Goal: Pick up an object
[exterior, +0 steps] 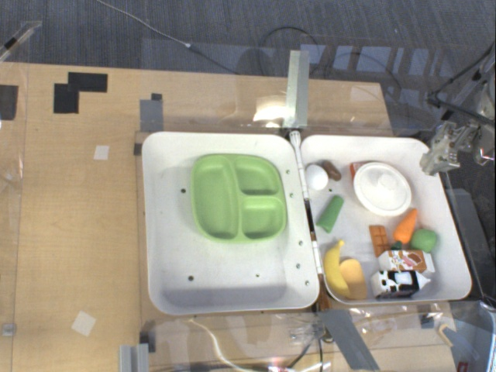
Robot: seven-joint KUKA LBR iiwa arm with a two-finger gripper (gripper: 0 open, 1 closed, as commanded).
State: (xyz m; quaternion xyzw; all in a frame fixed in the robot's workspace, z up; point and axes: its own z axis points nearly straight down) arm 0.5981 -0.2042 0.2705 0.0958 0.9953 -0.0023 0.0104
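Observation:
The right bin (457,231) holds several small items: a white round bowl (382,187), a white egg (316,177) beside a small brown piece (332,170), a green cylinder (331,213), a carrot (405,226), a green lump (424,240), a brown bar (377,240), a banana (333,263) against an orange-yellow fruit (352,276), and a black-and-white milk carton (402,273). My gripper (440,155) hangs over the bin's upper right corner, right of the bowl and apart from every item, with nothing seen in it.
The left bin (167,285) carries a green divided plate (237,197). A metal post (297,91) stands behind the wall between the bins. Cables lie across the dark floor at the back, and wooden bench surface stretches to the left.

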